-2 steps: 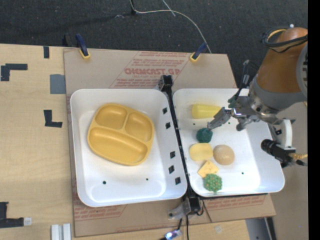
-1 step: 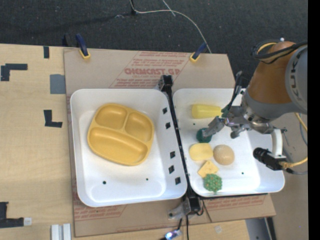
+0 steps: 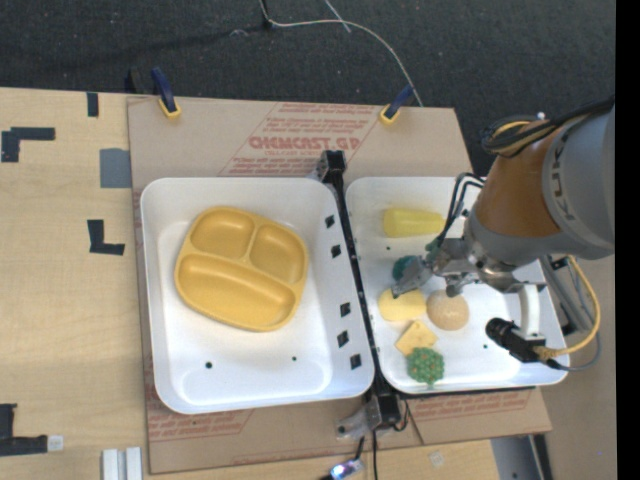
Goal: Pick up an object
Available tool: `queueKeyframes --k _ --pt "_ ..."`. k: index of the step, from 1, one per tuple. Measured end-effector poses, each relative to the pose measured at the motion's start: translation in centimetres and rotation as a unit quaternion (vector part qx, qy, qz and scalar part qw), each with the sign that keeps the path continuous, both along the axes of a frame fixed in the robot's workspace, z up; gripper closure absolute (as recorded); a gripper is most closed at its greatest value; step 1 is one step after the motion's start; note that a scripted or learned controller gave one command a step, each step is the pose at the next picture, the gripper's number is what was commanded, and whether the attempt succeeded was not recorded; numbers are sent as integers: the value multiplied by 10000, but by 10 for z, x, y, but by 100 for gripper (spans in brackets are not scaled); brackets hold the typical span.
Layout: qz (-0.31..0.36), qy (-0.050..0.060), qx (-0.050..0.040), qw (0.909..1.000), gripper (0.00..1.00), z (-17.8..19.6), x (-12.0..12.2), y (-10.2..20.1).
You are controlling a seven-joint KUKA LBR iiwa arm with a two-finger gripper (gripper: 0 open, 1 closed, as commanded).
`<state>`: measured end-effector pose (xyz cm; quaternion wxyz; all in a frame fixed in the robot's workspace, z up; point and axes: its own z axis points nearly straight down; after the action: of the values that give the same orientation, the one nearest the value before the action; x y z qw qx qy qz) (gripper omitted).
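Two white bins on table. Hand [image 3: 432, 276] low in right bin [image 3: 520, 370], amid a cluster of small items; finger state: cannot tell, nothing visibly gripped. Teal piece [image 3: 406, 267] just left of hand, touching or nearly so. Pale yellow block [image 3: 399, 306] below-left of hand, tan ball [image 3: 448, 313] just below. Yellow wedge [image 3: 415, 337] and green bumpy ball [image 3: 426, 367] further below. Yellow cylinder [image 3: 411, 222] above hand. Left bin [image 3: 165, 368], well left of hand: yellow divided plate [image 3: 241, 267].
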<state>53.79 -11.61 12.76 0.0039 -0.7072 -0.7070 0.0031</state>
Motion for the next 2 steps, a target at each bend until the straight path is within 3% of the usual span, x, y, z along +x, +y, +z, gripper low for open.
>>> queueKeyframes --k 1,2 --pt "8 -58 -10 10000 0 -45 1 1" --pt "-1 -79 -22 10000 100 -30 2 -1"
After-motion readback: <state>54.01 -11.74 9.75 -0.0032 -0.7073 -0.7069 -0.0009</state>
